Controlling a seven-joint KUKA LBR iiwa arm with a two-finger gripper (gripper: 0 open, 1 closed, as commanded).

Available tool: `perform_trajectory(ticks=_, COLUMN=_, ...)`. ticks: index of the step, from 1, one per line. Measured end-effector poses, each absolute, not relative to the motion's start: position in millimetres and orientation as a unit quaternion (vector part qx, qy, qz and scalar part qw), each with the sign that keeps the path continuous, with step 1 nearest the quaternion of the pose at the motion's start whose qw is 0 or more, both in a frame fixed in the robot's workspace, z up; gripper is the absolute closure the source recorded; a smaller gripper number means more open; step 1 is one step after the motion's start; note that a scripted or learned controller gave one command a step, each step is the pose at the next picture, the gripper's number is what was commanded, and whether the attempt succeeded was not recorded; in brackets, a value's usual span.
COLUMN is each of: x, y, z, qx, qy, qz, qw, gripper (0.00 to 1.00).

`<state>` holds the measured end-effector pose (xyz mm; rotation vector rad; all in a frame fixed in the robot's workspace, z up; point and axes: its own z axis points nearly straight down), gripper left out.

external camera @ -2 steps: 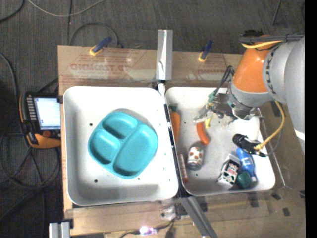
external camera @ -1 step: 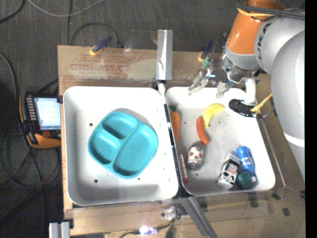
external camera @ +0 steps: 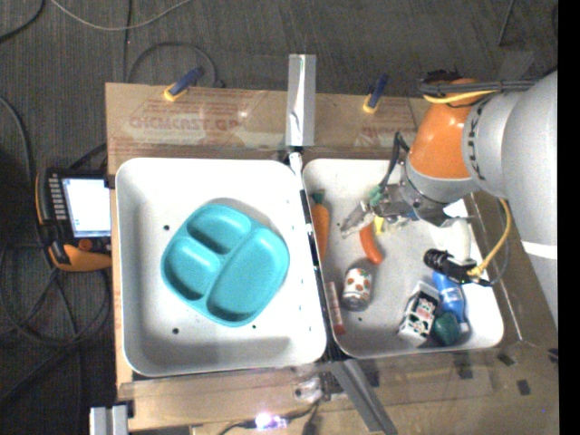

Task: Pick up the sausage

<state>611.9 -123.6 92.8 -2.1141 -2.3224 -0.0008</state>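
The divided plate (external camera: 227, 263) lies in the left bin (external camera: 136, 333), about at its middle. Every other thing lies to the plate's right, in the right bin (external camera: 489, 333). Nearest the plate, along the wall between the bins, lies the carrot (external camera: 321, 227), and below it, also against that wall, a thin stick (external camera: 334, 308). Further right of the plate lies the sausage (external camera: 370, 244), with the hand (external camera: 381, 208) just above it, and a small can (external camera: 357, 286) below the sausage. Farthest from the plate, toward the right bin's lower right corner, sit a small carton (external camera: 420, 314) and a bottle (external camera: 449, 308), touching.
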Motion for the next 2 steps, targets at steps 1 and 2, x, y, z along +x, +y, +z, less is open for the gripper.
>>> perform_trajectory(ticks=1, x=612.2, y=-123.8, z=102.2, qx=-0.673, qy=-0.739, qz=-0.0007, qw=0.001, gripper=1.00)
perform_trajectory(ticks=2, x=589.6, y=-107.2, z=169.7, qx=-0.677, qy=-0.736, qz=0.0001, qw=0.001, gripper=1.00)
